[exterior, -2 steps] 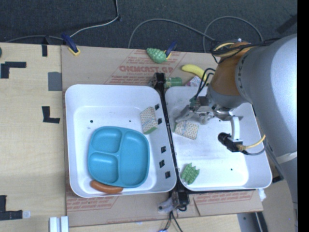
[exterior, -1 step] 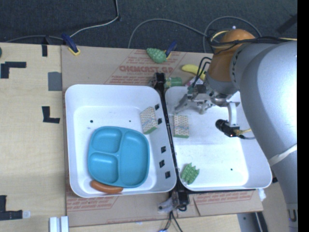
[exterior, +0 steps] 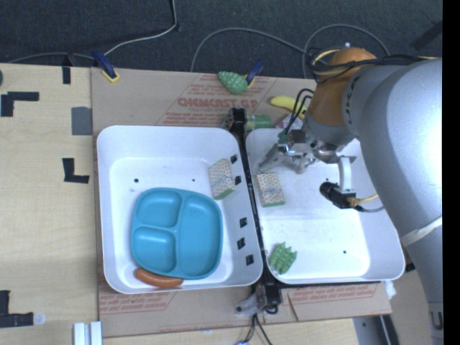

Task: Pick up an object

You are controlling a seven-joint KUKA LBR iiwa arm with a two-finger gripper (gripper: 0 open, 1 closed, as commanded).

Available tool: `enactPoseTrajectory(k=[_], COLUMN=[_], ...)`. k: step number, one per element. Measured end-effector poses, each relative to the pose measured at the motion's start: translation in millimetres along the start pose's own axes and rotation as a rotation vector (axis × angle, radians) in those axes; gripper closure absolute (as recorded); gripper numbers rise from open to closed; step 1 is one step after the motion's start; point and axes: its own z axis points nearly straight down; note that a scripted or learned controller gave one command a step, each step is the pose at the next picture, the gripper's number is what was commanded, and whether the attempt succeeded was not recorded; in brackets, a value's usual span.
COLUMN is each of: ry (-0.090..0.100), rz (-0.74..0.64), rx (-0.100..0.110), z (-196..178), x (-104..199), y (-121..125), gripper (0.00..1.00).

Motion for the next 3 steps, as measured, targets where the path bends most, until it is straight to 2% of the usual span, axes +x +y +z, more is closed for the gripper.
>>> enactPoseTrajectory(k=[2, 3], ry=[0.000, 0.000], rz=[0.000, 0.000], rx=[0.001, 0.000], z=[1, 0], x=[1, 0], y=[18, -14], gripper=[0.00, 0.00])
